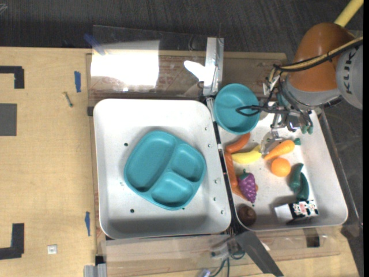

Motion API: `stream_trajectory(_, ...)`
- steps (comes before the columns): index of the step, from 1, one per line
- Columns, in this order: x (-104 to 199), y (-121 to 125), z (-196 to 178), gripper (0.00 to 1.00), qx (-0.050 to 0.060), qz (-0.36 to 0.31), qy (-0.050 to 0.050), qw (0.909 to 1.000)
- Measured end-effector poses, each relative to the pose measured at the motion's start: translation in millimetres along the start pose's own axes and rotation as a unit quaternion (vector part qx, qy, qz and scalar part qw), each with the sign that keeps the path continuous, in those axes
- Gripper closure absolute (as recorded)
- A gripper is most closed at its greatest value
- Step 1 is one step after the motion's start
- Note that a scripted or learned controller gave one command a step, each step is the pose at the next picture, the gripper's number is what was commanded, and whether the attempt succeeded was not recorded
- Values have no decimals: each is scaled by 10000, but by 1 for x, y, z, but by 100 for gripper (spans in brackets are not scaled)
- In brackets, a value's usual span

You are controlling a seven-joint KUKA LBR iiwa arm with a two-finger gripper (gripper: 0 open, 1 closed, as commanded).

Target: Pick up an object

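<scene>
- I see the tabletop (40, 154) carrying two white bins side by side.
- The left bin (115, 120) holds a teal divided plate (165, 168), lying flat near its middle.
- The right bin (328, 178) holds the clutter. A teal bowl (233, 105) sits at its far left corner.
- The arm (320, 62) reaches in from the right, and its claw (277, 133) hangs over the far part of the right bin, just above an orange carrot (281, 148). I cannot tell how its jaws stand.
- Nearer me lie a yellow banana (247, 156), an orange ball (281, 166), purple grapes (248, 185), a dark green piece (298, 180) and a black-and-white toy (300, 209).
</scene>
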State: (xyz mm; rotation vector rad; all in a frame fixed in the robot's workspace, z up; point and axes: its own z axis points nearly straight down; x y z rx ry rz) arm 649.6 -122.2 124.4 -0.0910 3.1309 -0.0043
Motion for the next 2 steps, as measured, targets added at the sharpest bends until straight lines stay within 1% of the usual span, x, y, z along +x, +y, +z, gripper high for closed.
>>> stream_trajectory(1, 27, -5, 36, 0, -6, -110, -4, 9999)
stream_trajectory(2, 53, 13, 35, 0, -10, -38, -1, 10000)
